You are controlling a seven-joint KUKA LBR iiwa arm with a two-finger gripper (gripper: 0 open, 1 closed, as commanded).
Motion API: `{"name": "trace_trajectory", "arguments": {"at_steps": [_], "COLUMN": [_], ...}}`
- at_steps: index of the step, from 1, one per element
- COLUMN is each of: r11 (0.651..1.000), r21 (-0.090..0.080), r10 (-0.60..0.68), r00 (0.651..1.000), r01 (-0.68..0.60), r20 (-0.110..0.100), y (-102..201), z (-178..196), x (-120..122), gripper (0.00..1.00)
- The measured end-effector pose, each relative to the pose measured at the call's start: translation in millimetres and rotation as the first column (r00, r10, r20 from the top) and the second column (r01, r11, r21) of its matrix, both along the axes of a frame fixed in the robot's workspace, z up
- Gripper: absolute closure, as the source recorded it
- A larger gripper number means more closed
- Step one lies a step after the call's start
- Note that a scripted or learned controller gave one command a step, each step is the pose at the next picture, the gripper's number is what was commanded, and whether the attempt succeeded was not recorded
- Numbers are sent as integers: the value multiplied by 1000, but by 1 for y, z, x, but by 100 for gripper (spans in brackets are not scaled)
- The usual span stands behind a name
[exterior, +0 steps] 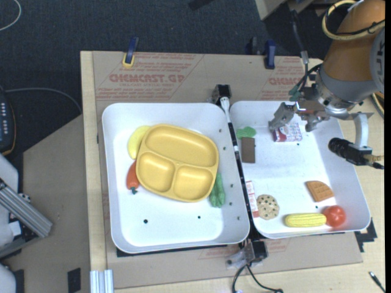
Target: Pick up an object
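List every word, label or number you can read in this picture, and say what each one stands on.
"CHEMCAST GP": red print on the brown protective sheet behind the left bin.
Same red print, partly hidden, behind the right bin: too incomplete to read.
Small packet under the gripper: red and white markings, too blurred to read.

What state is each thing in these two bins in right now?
Yellow plastic divided tray: flat, lying over other toys.
Red-and-white packet: lying under the tool.
Round speckled cookie: flat.
Yellow corn cob: on its side, touching red tomato.
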State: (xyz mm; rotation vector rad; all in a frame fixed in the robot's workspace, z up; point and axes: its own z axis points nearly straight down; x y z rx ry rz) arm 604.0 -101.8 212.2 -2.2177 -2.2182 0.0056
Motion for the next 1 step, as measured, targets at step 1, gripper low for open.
{"name": "trace_trajectory", "arguments": {"at_steps": [1], "r11": [1000], "r21": [1], "r10": [-1], "r00": [1000], "r01": [1], "r20": [-3], "y": [-4], "z": [-62], "x": [-5], "gripper": [0]}}
